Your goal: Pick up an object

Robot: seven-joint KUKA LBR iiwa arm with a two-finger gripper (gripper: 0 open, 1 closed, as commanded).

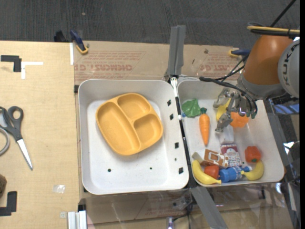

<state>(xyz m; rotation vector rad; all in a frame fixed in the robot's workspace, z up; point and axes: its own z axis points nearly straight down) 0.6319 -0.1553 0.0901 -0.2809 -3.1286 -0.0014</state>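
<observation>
The right bin (271, 128) holds several toy foods: a green leafy piece (191, 108), a carrot (204, 128), a red-and-white packet (229, 151), a red pepper (252, 153), a banana (204, 174), a blue bottle (232, 174) and a brown box (213, 156). My gripper (230, 114) hangs over the back of this bin. It sits right over an orange toy (240, 120), with a yellow piece (219, 112) at its left. The gripper body hides part of both.
In the left bin (90, 175) lies a yellow divided plate (129, 123). Scissors (16, 132) rest on the wooden bench at far left. The arm's orange band (267, 56) rises at the back right. A grey post (176, 51) stands between the bins.
</observation>
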